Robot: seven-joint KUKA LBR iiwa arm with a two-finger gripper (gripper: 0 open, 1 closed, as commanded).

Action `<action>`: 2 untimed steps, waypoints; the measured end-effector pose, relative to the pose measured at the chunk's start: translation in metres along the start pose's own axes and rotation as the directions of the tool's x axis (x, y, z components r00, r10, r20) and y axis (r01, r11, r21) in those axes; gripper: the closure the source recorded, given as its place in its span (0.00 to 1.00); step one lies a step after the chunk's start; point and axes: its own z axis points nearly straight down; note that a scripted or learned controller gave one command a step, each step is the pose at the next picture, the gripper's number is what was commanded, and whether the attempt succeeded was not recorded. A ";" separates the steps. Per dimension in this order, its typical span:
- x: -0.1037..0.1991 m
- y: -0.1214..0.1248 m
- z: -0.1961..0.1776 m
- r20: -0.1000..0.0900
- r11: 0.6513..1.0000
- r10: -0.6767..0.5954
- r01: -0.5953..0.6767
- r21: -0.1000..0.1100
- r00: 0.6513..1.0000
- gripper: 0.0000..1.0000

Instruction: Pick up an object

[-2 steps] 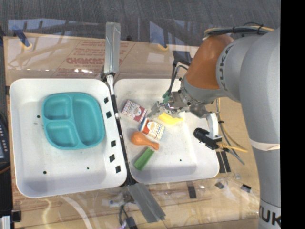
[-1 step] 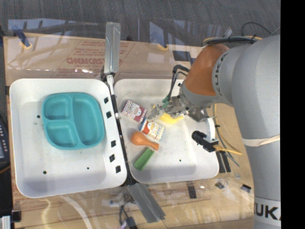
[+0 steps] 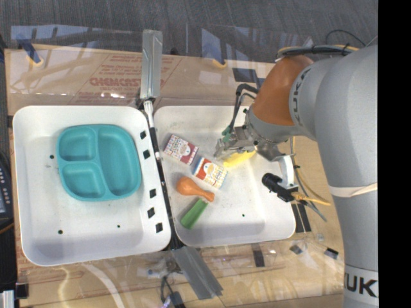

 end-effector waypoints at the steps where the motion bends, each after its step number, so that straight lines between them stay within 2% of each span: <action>1: 0.000 0.000 0.000 0.000 1.000 -0.001 0.001 0.001 1.000 0.00; 2: -0.032 -0.050 0.015 -0.017 1.000 -0.022 0.023 0.008 1.000 0.00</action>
